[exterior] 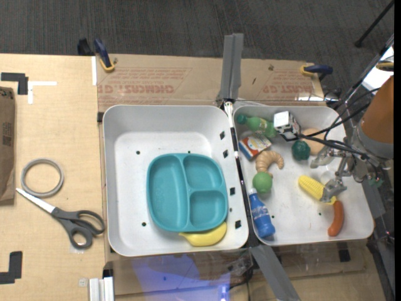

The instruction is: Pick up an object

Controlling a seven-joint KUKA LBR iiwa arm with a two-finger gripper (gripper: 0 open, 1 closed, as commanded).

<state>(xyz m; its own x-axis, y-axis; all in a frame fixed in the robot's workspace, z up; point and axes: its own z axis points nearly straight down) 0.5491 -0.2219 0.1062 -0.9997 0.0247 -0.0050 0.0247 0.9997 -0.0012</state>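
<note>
My gripper (327,175) hangs over the right side of the right bin (294,234), its two metal fingers spread open with nothing between them. The lower fingertip sits right at the right end of a yellow corn cob (310,186). A red sausage (336,219) lies just below it. Further left in this bin are a dark green ball (301,149), a croissant (270,162), a green lime (262,182), a blue bottle (260,216), a red-and-white packet (255,145), a white toy car (283,121) and a green vegetable (254,123).
The left bin (125,143) holds a teal divided plate (187,192) with a banana (203,236) under its front edge. Scissors (66,218) and a tape roll (42,176) lie on the bench at left. Cables (338,127) trail over the right bin's far corner.
</note>
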